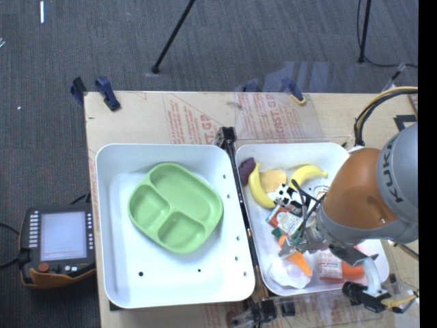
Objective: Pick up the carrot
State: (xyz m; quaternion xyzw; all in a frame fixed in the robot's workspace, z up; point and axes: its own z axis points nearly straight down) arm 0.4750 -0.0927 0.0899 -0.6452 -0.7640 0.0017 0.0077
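Bench, viewed from above at a slant: two shallow white bins side by side.

Left bin (109, 183): holds one green divided plate (175, 206) with three compartments, lying flat near the bin's middle.

Right bin (338, 150): crowded with play food. At its 11 o'clock corner, a small purple item (246, 166). Just beside it toward 3 o'clock, two bananas: banana one (258, 190) and banana two (308, 173), with a pale yellow-tan piece (273, 180) between them. A black-and-white patterned item (289, 195) lies just at 6 o'clock of these.

Carrot (298, 262): orange, lying at about 6 o'clock in the right bin, just beside a white piece (287, 275) at its lower edge.

Arm (362, 197): grey with orange band, entering from 3 o'clock, covering much of the right bin's lower right.

Gripper (295, 241): low over the clutter, directly at 12 o'clock of the carrot and close to it; whether it is open or closed, and whether it grips anything, cannot be told from this angle
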